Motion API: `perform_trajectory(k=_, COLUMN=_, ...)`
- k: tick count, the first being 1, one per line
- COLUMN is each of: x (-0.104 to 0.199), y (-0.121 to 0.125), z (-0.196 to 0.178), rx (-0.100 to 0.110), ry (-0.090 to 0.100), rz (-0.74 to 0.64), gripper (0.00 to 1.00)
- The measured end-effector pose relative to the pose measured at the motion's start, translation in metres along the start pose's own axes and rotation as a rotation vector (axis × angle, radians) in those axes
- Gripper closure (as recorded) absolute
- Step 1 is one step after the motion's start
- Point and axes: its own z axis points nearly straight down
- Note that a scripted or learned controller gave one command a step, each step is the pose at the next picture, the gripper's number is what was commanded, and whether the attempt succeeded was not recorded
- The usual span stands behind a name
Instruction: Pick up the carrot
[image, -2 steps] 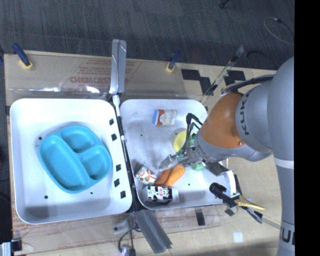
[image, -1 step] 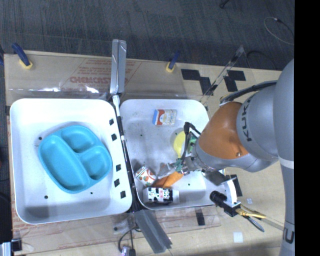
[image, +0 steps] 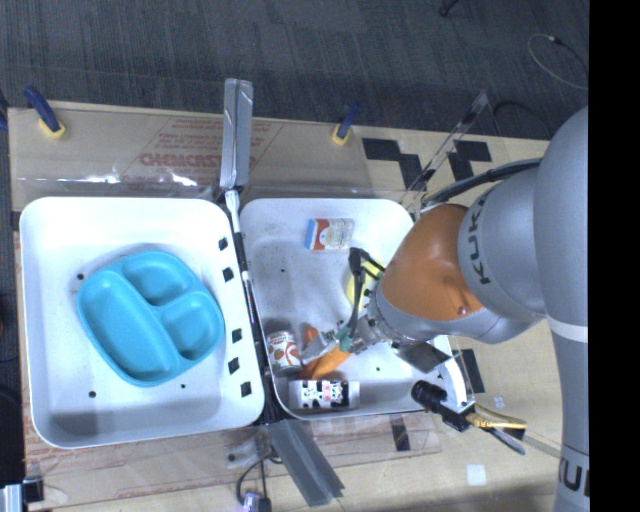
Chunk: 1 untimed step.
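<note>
The orange carrot (image: 326, 361) lies tilted in the lower part of the right bin (image: 285, 235), between a small can (image: 284, 350) and a black-and-white box (image: 323, 393). My gripper (image: 347, 337) reaches down from under the arm's orange band (image: 425, 275), and its tip sits right at the carrot's upper right end. The wrist hides how the tip meets the carrot, so I cannot tell whether it touches it.
A red, white and blue carton (image: 329, 234) lies at the back of the right bin. A yellow-and-black item (image: 358, 278) sits beside the wrist. The left bin (image: 50, 300) holds a blue divided plate (image: 150, 313). A metal divider (image: 236, 130) runs between the bins.
</note>
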Motion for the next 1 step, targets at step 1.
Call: perform_trajectory(k=1, x=0.0025, y=-0.0009, z=-0.0070, rx=0.008, ry=0.007, rz=-0.008, gripper=1.00)
